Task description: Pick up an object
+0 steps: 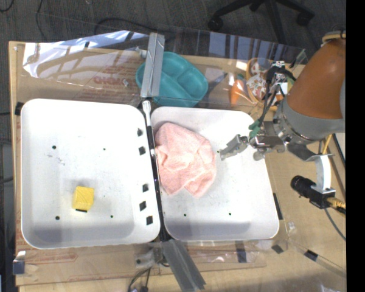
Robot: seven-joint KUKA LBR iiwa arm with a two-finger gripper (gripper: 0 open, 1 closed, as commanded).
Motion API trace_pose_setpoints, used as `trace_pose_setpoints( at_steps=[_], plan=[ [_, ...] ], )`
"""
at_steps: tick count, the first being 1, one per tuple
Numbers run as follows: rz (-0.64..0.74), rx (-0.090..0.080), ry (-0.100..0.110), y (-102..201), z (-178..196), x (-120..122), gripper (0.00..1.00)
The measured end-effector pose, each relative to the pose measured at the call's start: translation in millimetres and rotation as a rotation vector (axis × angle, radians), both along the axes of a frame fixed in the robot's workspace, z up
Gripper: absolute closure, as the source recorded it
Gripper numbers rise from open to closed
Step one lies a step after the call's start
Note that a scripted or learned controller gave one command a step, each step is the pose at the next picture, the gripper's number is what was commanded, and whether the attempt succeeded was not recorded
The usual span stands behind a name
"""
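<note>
nearest you, in the left bin (36, 224), you have a small yellow block (83, 198) lying on the floor toward the near left corner, well apart from everything else. in the right bin (255, 221), a crumpled pink cloth (182, 158) lies against the left wall, just beside the divider between the two bins. right of the cloth you can see the gripper (226, 150) above the bin floor, its tip near the cloth's right edge but apart from it; nothing sits in it, and you cannot tell from this view how it is set. the arm (316, 90) comes in from the right. farther back, beyond the bins, a teal tray (179, 81) rests on the bench.
</note>
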State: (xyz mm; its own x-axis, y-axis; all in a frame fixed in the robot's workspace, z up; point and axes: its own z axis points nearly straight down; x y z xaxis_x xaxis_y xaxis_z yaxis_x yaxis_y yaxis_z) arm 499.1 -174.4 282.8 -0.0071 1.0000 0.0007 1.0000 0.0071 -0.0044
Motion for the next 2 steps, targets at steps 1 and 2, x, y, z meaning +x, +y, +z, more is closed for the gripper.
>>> trace_pose_setpoints(
  at_steps=[1,2],
  plan=[
    [0.047,-0.001,-0.004,-35.8,-190.3,41.8,0.0],
    [0.052,-0.001,-0.004,-35.6,-180.0,42.4,1.0]
  ],
)
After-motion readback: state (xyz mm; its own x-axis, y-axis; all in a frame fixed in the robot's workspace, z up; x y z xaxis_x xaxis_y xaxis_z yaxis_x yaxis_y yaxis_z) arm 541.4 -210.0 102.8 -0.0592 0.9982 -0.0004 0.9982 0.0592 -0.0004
